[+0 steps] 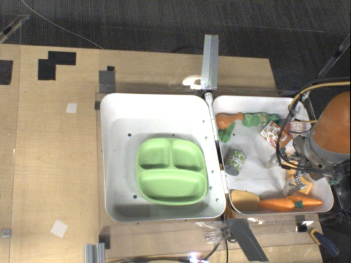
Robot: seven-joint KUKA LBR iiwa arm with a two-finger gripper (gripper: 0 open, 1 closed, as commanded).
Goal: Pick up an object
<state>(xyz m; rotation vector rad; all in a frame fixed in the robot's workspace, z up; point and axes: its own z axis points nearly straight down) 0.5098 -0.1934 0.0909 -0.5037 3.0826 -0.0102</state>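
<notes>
Pale wooden bench (49,163), smooth and matte, marked by black squares and white tags; dark ribbed carpet (137,15) beyond. Two shallow glossy white bins side by side: left bin (118,119) bearing a lime-green plastic divided plate (171,170), rounded, three compartments. Right bin (252,103) scattered with toys: long orange carrot (289,204) along the near wall, yellow wedge (245,200) beside it, small patterned can (235,160) mid-bin, orange drumstick (228,119) and green leafy piece (254,119) at the far wall, printed packet (270,132). Gripper (298,181) low over the bin's right side, wrapped in cables; whether open or closed, cannot tell.
</notes>
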